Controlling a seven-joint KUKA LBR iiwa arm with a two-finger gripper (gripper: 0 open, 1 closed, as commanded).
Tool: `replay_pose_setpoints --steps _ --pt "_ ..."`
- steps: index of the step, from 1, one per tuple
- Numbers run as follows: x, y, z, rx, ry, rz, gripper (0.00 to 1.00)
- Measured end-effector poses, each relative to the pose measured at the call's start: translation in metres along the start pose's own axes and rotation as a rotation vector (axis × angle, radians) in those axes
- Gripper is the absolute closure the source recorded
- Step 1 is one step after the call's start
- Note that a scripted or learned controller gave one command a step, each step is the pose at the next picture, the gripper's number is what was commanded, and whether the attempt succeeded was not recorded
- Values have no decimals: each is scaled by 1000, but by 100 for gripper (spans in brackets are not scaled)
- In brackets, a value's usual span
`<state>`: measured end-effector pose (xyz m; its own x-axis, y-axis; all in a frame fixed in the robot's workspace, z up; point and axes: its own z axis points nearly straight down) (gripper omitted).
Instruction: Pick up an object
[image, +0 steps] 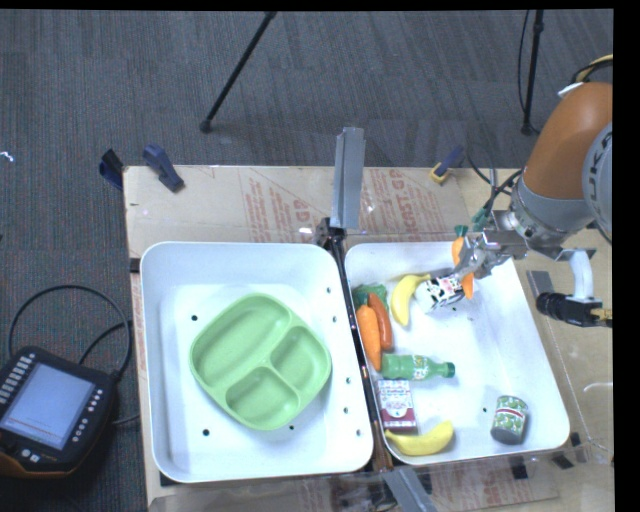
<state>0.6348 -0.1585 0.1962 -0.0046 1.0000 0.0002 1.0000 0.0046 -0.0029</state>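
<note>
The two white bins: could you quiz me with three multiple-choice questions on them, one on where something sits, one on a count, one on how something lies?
1. Where is the green divided plate?
A. in the left bin
B. in the right bin
C. on the floor

2. How many bananas lie in the right bin?
A. one
B. two
C. four

3. How is the green bottle placed?
A. standing upright
B. lying on its side
C. hanging from the arm

Answers:
1 A, the plate rests in the left bin.
2 B, one banana lies near the carrot, a second banana at the front edge.
3 B, its length runs flat along the bin floor.
</note>
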Motion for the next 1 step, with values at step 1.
replay_pose_setpoints --steps 1 --pt "53 -26 -34 2 1 -238 100"
